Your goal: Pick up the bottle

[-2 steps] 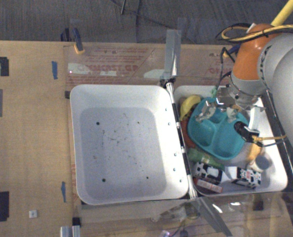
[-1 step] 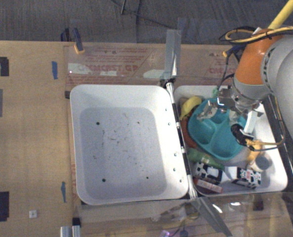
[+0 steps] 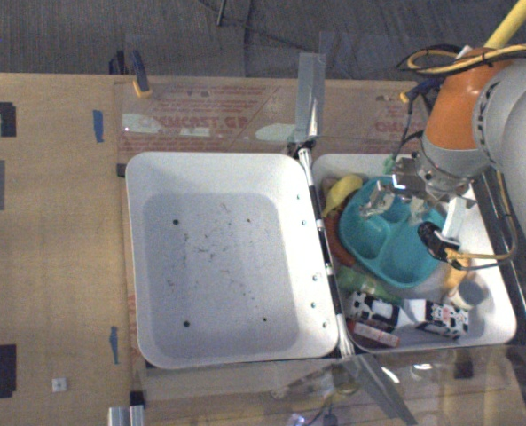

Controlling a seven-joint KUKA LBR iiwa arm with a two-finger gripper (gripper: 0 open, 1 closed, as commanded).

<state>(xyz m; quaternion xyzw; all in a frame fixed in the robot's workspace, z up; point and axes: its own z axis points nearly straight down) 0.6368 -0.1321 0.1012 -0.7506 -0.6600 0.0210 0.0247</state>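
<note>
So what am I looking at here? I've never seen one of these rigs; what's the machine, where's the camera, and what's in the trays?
One camera looks down at a slant on a wooden bench with two shallow white bins. The left bin sits beside the right bin, which is crowded: a teal divided tray, something yellow at its upper left, and small black-and-white packages along the near side. The grey arm with the orange band reaches in from the right. Its hand sits over the teal tray; whether it holds anything is too unclear to tell.
</note>
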